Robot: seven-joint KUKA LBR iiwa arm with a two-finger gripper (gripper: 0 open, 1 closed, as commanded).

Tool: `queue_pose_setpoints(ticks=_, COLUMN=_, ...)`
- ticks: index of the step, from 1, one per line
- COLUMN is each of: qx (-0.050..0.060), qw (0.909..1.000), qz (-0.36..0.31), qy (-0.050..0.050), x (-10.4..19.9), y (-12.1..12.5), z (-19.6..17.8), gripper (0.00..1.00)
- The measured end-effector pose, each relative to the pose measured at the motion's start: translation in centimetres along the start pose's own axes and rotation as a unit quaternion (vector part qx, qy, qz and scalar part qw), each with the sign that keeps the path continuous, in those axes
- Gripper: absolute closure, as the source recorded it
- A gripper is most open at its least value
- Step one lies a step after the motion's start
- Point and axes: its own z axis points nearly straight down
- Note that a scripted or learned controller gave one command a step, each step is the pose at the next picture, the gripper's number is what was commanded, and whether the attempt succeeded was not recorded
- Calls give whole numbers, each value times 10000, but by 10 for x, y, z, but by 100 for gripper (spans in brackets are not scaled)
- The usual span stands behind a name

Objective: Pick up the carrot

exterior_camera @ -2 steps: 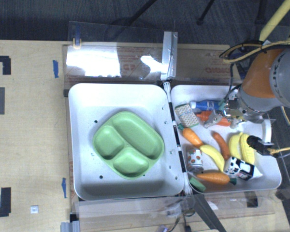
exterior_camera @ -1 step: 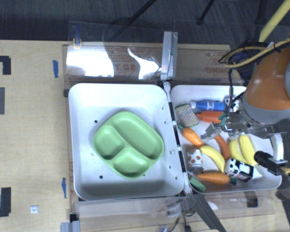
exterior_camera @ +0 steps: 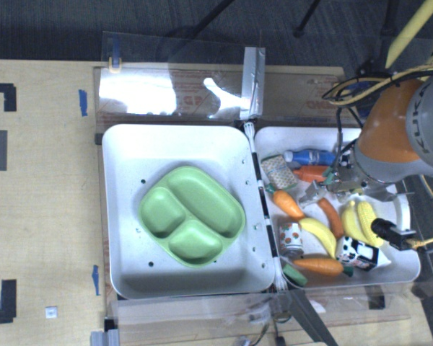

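A: How does the arm [exterior_camera: 400, 132] sit?

B: It reaches in from the right, the orange band bulging over the right bin's [exterior_camera: 411, 265] far right corner, the grey wrist angled down and to the left. The fingers [exterior_camera: 330, 186] hang low over the clutter in that bin, at its upper middle. Whether they are spread or pressed together cannot be told; they blur into the metal and the toys beneath.

A: And the carrot?

B: There are several orange pieces. One carrot [exterior_camera: 288, 203] lies just left of the fingers and slightly nearer the camera, tilted, close to the wall between the bins. A thinner orange stick [exterior_camera: 330, 215] lies directly below the fingers, running toward the front. A third, fatter one [exterior_camera: 318, 266] rests flat along the front wall, well away from the fingers.

A: What crowds them?

B: A blue and white tube [exterior_camera: 310, 156] lies just behind the fingers, with a speckled block [exterior_camera: 277, 170] to their left. Bananas [exterior_camera: 361, 220] sit to the right and front (one more, a yellow one [exterior_camera: 317, 231], curves between the carrot and the stick). A small printed cup [exterior_camera: 291, 238] stands below the carrot, and a black and white toy [exterior_camera: 358, 252] lies near the front right.

A: The other bin?

B: The left bin [exterior_camera: 123, 150] holds a green divided plate [exterior_camera: 192, 213], well left of the fingers. Both bins rest on the wooden tabletop [exterior_camera: 40, 193].
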Motion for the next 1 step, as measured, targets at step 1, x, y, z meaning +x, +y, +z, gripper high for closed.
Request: queue_pose_setpoints(ticks=1, qx=-13, qw=10000, qz=90, qy=-2, x=-45, y=23, z=18, gripper=0)
